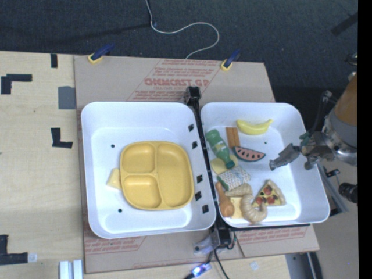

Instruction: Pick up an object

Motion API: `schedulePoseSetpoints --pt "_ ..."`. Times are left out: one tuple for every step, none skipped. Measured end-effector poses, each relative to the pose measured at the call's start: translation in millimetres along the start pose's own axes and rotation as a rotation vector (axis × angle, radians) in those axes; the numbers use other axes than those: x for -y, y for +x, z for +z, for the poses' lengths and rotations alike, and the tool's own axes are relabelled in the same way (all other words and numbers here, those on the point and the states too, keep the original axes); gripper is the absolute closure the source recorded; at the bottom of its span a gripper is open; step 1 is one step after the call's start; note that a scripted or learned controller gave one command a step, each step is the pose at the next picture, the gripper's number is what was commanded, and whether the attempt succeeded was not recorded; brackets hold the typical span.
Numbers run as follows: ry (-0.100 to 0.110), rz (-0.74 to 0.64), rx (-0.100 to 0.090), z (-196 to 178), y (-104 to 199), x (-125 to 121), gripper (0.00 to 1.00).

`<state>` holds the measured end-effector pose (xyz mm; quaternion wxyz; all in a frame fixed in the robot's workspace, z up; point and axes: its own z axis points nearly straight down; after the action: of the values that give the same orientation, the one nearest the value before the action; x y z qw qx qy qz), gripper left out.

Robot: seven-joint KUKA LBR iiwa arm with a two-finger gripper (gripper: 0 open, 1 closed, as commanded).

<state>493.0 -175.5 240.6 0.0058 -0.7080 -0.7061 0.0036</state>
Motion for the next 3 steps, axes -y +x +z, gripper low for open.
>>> schedulePoseSetpoints --pt "-0.011 -0.004 0.003 -6 0 -2 0.0" --pt "-0.007 -0.004 0.002 40 7 -5 0.0" --pt "-0.007 -0.004 0.002 84 10 -4 0.0"
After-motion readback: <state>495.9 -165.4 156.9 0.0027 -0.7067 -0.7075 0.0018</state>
